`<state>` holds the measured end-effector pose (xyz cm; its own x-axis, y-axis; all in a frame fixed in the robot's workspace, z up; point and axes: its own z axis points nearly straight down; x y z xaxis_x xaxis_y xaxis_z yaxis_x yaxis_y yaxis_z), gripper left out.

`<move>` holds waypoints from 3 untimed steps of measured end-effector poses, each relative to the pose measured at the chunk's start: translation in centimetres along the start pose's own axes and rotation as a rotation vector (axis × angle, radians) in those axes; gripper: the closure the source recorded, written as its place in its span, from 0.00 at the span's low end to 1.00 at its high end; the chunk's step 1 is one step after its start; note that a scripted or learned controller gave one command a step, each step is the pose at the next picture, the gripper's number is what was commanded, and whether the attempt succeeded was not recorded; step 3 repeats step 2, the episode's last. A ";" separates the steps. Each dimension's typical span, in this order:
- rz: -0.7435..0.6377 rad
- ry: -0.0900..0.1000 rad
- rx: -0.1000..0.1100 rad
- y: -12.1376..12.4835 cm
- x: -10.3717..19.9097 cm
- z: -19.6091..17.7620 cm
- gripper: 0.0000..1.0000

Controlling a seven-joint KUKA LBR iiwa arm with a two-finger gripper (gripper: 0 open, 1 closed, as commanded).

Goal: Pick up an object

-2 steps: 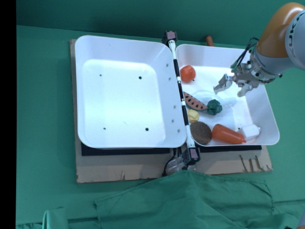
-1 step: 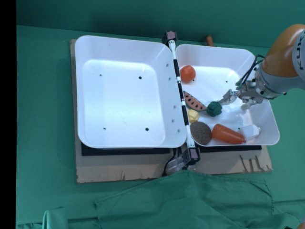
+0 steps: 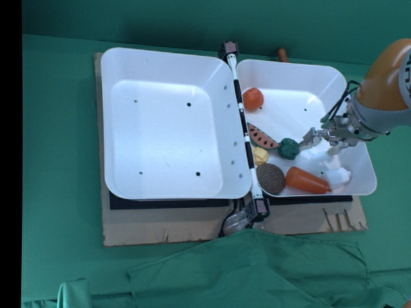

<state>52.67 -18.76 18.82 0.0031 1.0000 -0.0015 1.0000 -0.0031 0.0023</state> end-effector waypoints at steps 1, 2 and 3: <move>0.003 0.001 0.007 -4.7 -0.1 -0.8 0.00; 0.002 -0.001 -0.001 -5.9 -0.1 -4.3 0.00; 0.002 -0.001 -0.001 -5.9 -0.1 -4.3 0.00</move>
